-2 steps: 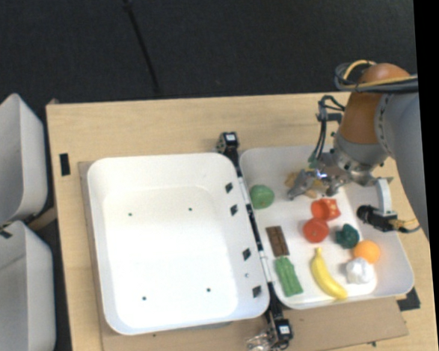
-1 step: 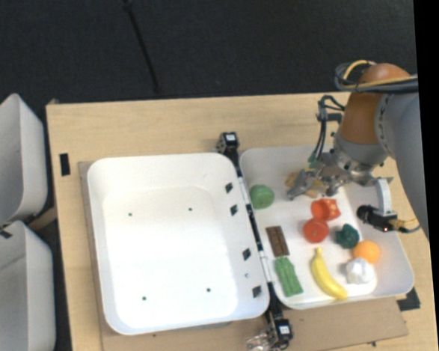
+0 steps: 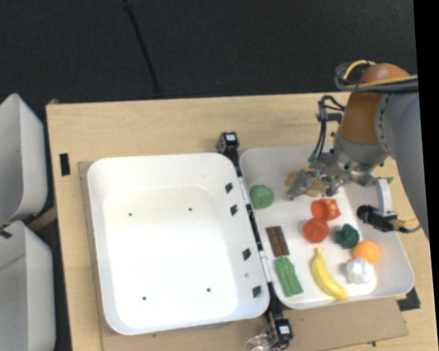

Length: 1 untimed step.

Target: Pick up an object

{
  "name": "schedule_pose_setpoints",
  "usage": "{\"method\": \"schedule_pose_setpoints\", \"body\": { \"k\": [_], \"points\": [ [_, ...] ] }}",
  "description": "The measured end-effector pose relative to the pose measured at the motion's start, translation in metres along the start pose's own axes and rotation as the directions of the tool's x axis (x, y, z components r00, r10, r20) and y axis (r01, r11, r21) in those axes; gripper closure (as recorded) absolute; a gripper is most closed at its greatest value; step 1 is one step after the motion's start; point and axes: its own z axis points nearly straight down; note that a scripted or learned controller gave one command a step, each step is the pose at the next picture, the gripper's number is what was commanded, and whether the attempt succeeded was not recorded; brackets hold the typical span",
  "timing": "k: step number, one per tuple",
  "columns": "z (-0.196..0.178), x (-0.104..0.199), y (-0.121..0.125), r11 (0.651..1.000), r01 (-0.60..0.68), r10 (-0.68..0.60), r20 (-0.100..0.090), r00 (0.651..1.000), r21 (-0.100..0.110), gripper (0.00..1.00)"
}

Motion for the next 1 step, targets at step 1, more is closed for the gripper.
{"method": "schedule_pose_setpoints", "body": {
  "k": [1],
  "points": [
    [0.0001, 0.0000, 0.0000, 1.000, 0.001, -0.001, 0.000, 1.000, 0.000, 0.00]
  ]
}}
